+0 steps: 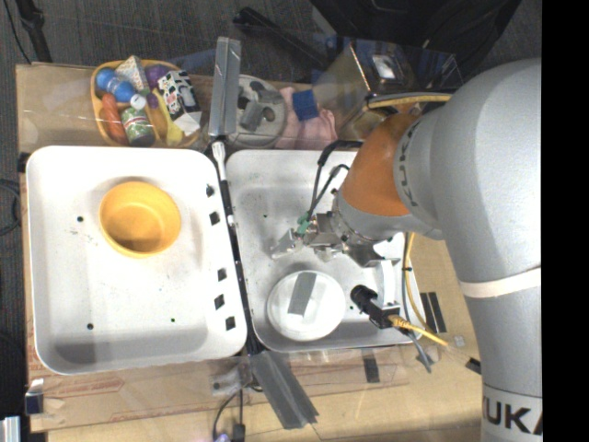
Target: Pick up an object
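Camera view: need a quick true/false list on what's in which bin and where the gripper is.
1. The yellow bowl lies in the left bin. True.
2. The white round object lies in the right bin. True.
3. The gripper is over the left bin. False: it is over the right bin, just behind the white round object.
4. The yellow bowl is upside down. False: its hollow faces up.
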